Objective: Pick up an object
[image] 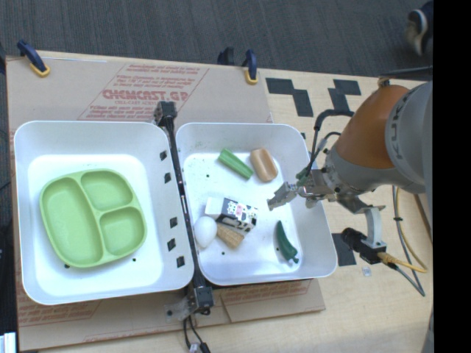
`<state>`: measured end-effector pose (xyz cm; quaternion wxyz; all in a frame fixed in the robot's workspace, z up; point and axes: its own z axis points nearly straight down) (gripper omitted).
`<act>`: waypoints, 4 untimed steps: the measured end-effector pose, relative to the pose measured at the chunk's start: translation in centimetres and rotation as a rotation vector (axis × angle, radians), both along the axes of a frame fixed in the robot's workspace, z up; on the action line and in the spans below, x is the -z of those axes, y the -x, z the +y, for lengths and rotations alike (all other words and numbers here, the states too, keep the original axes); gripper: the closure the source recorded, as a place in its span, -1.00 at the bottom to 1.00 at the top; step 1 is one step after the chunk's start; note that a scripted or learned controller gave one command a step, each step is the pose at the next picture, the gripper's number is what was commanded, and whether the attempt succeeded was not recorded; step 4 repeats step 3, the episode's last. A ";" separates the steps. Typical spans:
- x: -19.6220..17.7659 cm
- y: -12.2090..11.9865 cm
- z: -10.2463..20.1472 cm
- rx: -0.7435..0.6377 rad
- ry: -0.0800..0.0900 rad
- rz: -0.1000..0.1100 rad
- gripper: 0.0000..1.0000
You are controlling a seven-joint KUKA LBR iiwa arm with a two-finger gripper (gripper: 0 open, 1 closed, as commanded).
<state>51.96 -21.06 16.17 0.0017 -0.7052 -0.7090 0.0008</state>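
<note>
- Two white bins sit side by side on my bench: the left bin (29, 219) and the right bin (221, 271).
- Left bin: one green divided plate (93, 217) with three compartments, lying flat.
- Right bin, far side: one light green stick (235, 163) lying at a slant, just beside a tan bread-like piece (263, 165).
- Right bin, middle: one small patterned box (234, 211); a white egg (205, 231) and a tan wafer-like piece (229, 237) lie close against its near side.
- Right bin, near-right part: one dark green pepper-like piece (285, 243), apart from the others.
- My pincer (282, 195): above the right side of the right bin, between the bread-like piece and the dark green piece. It has hold of nothing; how far it is open I cannot tell.
</note>
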 end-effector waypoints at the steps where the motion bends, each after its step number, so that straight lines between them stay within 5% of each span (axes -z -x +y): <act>1: 7.0 -8.4 0.0 -0.001 0.001 -0.002 -1.00; 2: 6.0 -8.4 0.0 -0.006 0.000 0.000 1.00; 3: -1.0 -6.0 2.0 -0.001 0.001 -0.004 1.00; 4: -1.0 -6.0 2.0 -0.001 0.001 -0.004 1.00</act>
